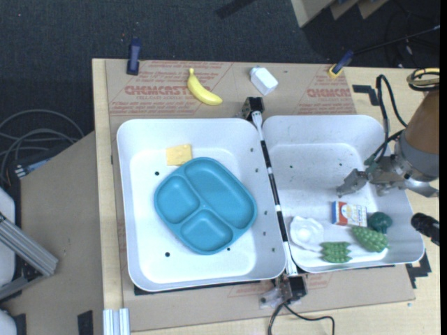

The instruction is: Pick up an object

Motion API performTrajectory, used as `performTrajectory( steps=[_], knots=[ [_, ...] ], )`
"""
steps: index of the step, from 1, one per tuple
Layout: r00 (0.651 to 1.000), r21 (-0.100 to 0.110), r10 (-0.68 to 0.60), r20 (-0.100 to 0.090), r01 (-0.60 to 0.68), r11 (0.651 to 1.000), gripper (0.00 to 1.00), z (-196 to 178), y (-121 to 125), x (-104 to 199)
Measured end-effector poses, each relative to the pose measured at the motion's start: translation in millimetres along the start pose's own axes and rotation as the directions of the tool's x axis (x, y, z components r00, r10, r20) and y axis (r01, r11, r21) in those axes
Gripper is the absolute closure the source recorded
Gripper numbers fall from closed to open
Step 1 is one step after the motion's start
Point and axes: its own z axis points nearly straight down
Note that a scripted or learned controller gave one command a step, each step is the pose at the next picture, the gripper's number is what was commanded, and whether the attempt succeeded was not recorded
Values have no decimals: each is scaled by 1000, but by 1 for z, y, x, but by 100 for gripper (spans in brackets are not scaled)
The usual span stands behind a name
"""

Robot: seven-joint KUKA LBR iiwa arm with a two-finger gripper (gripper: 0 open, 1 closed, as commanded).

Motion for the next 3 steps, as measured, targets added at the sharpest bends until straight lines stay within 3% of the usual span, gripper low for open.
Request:
performTrajectory(
  steps=[1, 2, 3],
  knots=[
    [1000, -1, 0, 1, 0, 1000, 0, 66, -31, 0],
    [1000, -4, 1, 2, -1, 1000, 100, 56, -30, 0],
    [1000, -4, -3, 0, 3, 1000, 100, -32, -17, 92]
  ],
)
